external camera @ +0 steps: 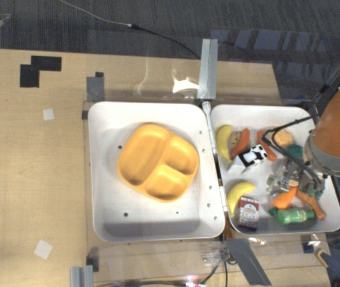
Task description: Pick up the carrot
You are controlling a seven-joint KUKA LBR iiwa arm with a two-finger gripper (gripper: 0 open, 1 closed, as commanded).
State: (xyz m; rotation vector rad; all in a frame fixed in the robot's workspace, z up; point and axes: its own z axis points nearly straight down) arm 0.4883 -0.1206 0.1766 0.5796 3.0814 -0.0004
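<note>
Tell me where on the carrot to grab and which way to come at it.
Probably from above, near the middle of the carrot, closing across its narrow width. It lies flat in the right bin, running roughly left to right, with the green bottle crowding its near side and the gripper already just over it, so a sideways approach looks blocked.

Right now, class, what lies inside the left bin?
One yellow divided plate sits in the left bin, its three hollows holding nothing. Whatever is under it is covered.

Lab test cell: I'm at a plywood table (38,178) with two white bins (107,124) bracketed down, cable (158,33) across grey carpet.
</note>
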